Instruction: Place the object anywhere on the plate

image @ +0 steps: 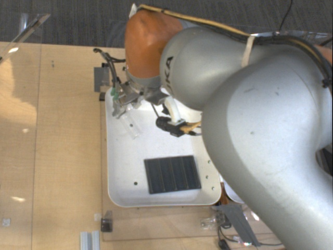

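Dark ribbed slab [172,174] lies flat in the bin [125,160]; whether the tool [123,102] is apart, unclear.

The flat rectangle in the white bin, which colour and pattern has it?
The rectangle is dark grey with thin parallel lines; camera view.

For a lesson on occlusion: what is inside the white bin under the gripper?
A dark ribbed plate lies flat in the white bin; the gripper hangs over the bin's far left corner. The arm covers the bin's right side, so anything there is hidden.
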